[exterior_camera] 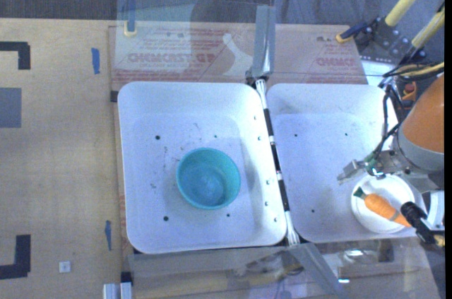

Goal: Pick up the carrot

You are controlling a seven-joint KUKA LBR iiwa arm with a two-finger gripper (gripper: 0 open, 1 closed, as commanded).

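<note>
Down in the lower right of the frame, the carrot (382, 206) lies slanted on a small round white plate (367, 214), a tapered orange stick with a green tip at its upper-left end. Just above it hangs the gripper (372, 167), metallic and angular, under the arm's (428, 126) smooth orange band; whether its jaws are open or closed, I cannot tell. The plate sits in the right bin (318, 149), shallow, white, matte. Left of centre, in the left bin (141, 149), a round teal bowl (207, 179) stands upright, glossy inside.
</note>
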